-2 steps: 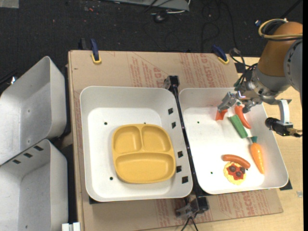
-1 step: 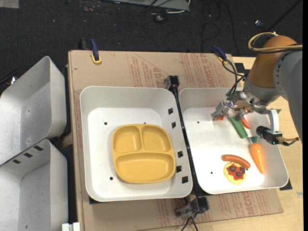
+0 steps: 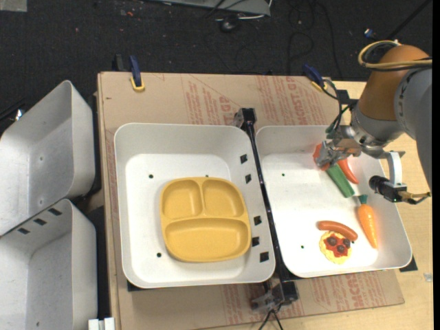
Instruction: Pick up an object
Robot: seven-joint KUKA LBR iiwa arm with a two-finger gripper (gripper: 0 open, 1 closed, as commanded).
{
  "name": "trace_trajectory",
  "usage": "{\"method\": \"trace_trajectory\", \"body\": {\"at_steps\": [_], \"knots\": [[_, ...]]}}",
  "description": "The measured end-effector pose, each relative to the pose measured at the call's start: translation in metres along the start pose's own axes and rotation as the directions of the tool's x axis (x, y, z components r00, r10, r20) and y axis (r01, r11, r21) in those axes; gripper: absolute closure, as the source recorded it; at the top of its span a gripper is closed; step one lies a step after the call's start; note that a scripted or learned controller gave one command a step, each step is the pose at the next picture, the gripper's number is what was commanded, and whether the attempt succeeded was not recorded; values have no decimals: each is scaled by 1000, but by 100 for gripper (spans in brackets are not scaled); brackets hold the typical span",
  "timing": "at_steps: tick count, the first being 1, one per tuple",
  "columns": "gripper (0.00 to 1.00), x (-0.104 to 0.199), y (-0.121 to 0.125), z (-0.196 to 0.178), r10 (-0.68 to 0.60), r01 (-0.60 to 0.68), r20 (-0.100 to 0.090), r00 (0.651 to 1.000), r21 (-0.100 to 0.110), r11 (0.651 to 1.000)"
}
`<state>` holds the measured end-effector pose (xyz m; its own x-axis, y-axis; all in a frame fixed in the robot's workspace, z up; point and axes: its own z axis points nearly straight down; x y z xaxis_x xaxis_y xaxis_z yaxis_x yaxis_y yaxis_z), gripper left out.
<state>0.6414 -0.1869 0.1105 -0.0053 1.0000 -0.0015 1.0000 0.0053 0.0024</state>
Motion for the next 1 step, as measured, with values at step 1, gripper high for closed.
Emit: {"method": "trace_trajectory", "body": {"at_steps": [1], "knots": [[100,-2,9,-46,2,-2,0,1000,-2,1000]]}}
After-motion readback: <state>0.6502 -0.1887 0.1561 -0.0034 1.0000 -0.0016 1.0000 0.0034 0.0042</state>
